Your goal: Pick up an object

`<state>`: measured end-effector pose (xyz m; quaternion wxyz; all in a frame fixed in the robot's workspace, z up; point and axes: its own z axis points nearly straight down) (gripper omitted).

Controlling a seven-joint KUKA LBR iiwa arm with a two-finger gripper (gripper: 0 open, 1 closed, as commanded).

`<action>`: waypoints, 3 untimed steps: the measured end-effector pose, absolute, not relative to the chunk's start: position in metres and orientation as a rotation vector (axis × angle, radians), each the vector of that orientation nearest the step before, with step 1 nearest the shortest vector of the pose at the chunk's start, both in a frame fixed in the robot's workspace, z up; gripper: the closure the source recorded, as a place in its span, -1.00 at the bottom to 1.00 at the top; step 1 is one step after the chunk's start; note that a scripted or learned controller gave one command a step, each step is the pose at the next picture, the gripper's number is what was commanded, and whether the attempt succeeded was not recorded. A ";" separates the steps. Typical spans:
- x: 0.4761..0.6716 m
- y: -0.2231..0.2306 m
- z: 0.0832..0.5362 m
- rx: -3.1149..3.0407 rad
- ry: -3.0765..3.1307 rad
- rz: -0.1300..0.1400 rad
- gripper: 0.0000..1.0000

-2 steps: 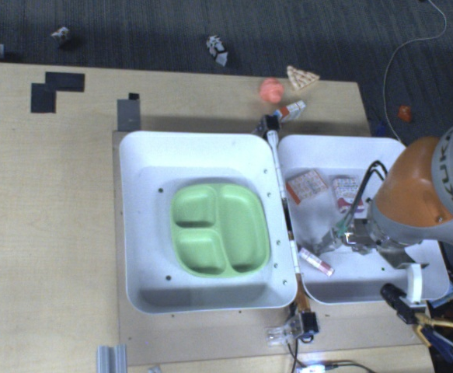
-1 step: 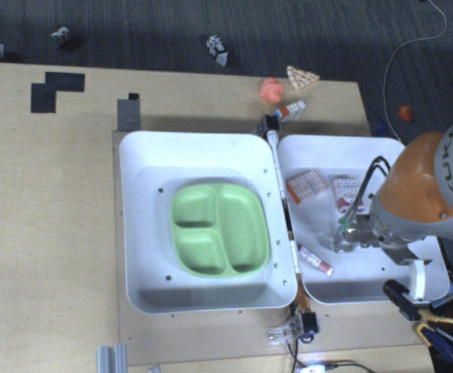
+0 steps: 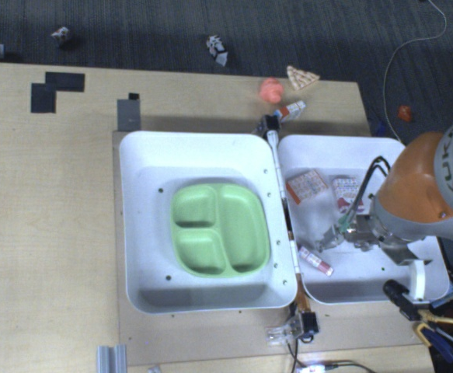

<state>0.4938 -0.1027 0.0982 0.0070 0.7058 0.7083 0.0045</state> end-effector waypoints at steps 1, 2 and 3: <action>0.490 -0.087 0.087 2.212 2.213 0.007 -1.00; 0.492 -0.086 0.099 2.206 2.214 0.014 1.00; 0.492 -0.086 0.099 2.207 2.213 0.013 -1.00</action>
